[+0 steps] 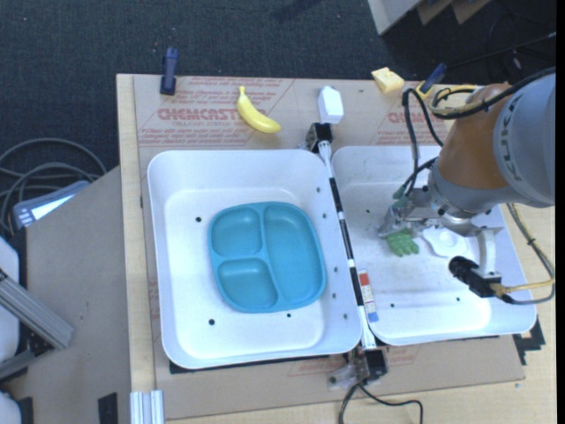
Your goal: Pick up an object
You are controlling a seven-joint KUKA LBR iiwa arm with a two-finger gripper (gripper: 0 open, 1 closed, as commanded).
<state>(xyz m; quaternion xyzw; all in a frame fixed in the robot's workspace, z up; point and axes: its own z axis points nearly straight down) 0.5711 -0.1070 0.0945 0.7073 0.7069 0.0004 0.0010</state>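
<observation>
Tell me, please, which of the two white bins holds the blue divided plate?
The left bin holds the blue plate. The right bin has a small green object instead, under the arm.

Small green object [403,244], knobbly, lying flat on the floor of the right bin [424,321], left-centre, close to the divider side. Shape too small to identify further.

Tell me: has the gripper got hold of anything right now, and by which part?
Cannot be told. The gripper is low in the right bin, right at the green object, but the wrist hides any grip.
</observation>
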